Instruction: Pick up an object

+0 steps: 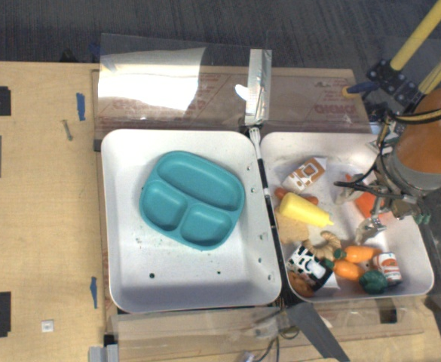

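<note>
Toys (333, 243) heaped in right bin (424, 266), pincer (371, 202) partly hidden among them, grip impossible to tell

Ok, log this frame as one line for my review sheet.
gripper: low in right bin, grasp unconfirmed | teal tray: left bin | yellow bottle: untouched

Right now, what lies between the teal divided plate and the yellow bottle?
In the camera view, the two white bins' adjoining rims separate the teal divided plate from the yellow bottle.
</note>
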Controlling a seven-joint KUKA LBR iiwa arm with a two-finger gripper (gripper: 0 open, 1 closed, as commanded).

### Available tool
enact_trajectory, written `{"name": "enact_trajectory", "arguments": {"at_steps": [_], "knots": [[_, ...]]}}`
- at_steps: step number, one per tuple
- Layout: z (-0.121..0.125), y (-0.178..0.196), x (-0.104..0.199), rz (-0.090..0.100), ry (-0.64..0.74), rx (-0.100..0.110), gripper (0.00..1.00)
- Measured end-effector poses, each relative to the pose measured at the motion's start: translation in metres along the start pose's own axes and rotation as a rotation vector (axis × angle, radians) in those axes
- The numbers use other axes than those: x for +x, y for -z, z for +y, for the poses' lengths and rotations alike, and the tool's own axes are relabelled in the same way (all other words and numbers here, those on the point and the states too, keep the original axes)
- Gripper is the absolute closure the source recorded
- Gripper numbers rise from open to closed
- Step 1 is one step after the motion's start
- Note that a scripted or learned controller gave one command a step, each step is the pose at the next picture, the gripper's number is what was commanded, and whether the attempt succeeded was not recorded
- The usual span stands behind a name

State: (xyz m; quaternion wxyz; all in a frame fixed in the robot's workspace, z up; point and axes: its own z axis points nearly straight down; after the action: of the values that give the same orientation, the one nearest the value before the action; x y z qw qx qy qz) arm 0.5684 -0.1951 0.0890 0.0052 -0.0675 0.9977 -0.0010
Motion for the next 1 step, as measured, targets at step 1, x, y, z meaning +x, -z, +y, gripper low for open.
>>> {"name": "enact_trajectory", "arguments": {"at_steps": [1], "knots": [[-0.0001, 0.0137, -0.0048, -0.014, 0.001, 0.005, 1.0]]}}
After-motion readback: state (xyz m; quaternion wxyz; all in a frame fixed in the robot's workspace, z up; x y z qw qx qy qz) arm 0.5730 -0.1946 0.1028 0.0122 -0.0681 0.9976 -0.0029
